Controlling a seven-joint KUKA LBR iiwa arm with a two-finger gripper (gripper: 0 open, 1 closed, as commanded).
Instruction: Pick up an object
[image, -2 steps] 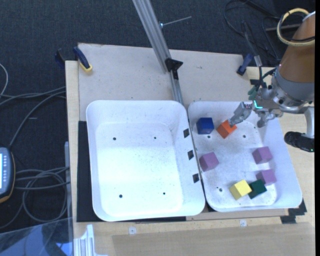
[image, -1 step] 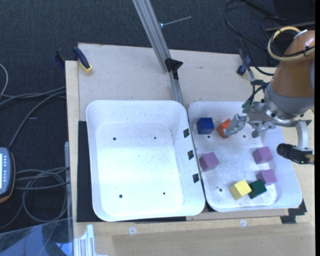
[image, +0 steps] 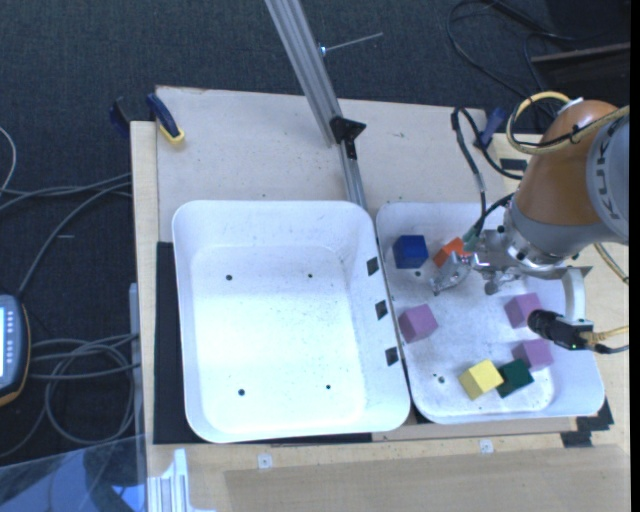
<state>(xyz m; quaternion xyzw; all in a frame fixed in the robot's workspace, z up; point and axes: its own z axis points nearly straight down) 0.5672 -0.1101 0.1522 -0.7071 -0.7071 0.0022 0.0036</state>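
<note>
The end effector (image: 466, 268), open beside the blue cube (image: 410, 251), risked nudging the orange block (image: 449, 251) away instead of grasping it.

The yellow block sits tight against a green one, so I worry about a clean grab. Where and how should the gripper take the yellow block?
Grip the yellow block from above across its near and far faces, which look free. Its right side touches the green block, so a finger there would probably jam. The gripper hangs farther back in the right bin.

The wooden bench (image: 250, 150) bears two white bins, left bin (image: 280, 320) and right bin (image: 450, 400).
</note>
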